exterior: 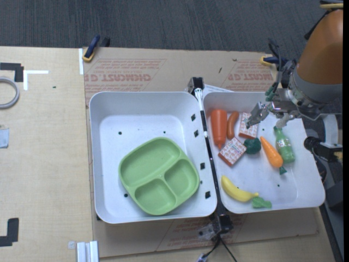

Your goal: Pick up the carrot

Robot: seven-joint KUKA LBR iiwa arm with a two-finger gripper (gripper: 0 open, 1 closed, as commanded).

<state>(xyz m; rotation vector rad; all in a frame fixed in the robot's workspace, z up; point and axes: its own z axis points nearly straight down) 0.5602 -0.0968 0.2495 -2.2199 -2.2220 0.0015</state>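
Note:
The carrot (271, 153) is a small orange cone with a green tip at its near end. It lies in the right bin (305, 192), between a dark green broccoli piece (252, 146) and a green bottle (284, 146). My gripper (268, 119) hangs over the far part of that bin, just beyond the carrot's far end and above it. Its fingers are spread open, one finger (254, 118) over a red-and-white box and the other near the bottle's top. Nothing sits between them.
The right bin also holds a big orange-red sausage (218, 127), a thinner one (233, 124), two red-and-white boxes (233, 150), a banana (238, 190) and a small green piece (262, 203). The left bin (109, 119) holds a green divided plate (158, 175).

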